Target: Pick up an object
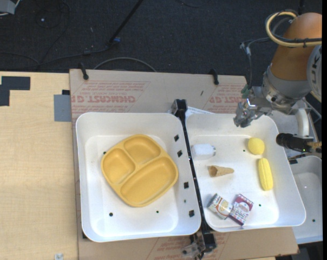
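My gripper (243,118) hangs over the far edge of the right bin (288,221), above its back wall, with nothing visible between its fingers. Below it in that bin lie a yellow lemon (255,145), a yellow corn cob (265,173), a tan wedge-shaped piece (221,171), a small white object (203,150), a small white-and-green carton (219,206) and a maroon packet (240,208). The lemon is the closest of these, a short way toward the front from the gripper.
The left bin (93,145) holds a yellow divided plate (139,169). A black divider bar (186,161) runs between the bins. Cardboard lies under the bins, and a wooden bench surface (28,167) spreads to the left.
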{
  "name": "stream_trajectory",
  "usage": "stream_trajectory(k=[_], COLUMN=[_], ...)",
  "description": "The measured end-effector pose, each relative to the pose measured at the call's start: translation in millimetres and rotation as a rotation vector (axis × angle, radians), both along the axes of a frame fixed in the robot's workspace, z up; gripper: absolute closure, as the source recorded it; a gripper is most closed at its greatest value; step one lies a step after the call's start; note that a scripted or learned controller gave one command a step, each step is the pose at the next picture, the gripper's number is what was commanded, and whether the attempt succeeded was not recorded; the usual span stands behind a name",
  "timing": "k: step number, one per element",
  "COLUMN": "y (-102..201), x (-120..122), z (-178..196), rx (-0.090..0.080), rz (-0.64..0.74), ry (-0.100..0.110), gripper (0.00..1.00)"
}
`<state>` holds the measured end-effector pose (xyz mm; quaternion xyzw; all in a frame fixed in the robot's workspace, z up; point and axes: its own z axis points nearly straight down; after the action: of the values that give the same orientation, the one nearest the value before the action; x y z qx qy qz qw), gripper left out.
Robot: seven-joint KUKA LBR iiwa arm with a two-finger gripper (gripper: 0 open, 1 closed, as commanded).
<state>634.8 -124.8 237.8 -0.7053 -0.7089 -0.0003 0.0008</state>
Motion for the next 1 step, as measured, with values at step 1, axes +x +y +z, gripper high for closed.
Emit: stream_trajectory(k=[1], y=[43.6], x=[-4.4], z=[-6.3], rx=[0.000], rz=[-0.001], ry=[0.004], gripper=[1.00])
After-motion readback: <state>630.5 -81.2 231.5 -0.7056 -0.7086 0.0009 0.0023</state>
